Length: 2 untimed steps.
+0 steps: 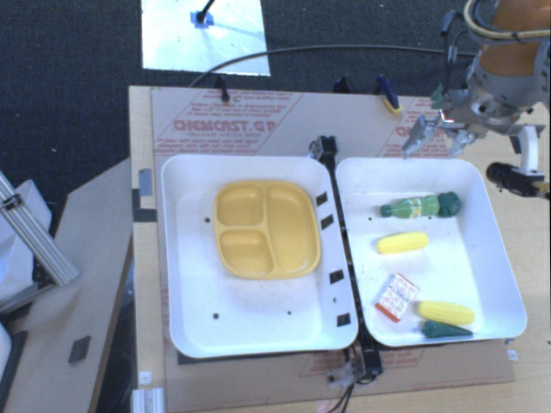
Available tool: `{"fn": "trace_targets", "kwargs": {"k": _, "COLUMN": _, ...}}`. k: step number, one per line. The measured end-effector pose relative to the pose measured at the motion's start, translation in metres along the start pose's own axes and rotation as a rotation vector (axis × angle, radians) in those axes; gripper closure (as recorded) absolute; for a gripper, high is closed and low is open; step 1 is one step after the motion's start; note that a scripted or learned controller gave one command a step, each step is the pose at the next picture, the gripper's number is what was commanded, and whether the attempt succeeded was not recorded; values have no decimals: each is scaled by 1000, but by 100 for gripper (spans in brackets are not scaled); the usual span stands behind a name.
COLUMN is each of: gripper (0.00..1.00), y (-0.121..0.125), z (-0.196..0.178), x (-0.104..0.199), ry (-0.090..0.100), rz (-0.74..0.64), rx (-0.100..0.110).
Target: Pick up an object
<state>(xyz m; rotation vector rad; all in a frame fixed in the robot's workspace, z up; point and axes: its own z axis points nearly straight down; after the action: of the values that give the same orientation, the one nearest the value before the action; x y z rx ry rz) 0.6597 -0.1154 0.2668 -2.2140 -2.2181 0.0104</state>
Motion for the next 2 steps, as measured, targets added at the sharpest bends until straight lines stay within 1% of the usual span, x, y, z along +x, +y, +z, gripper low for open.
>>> {"fn": "trace_targets", "kwargs": {"k": 1, "gripper": 0, "y": 2, "z": -8, "x": 0, "ry": -1, "rz": -2, "rx": -12}}
{"fn": "trace_targets", "kwargs": {"k": 2, "gripper": 0, "y": -8, "z": 44, "x": 3, "ry": -1, "rz": 0, "rx": -8}}
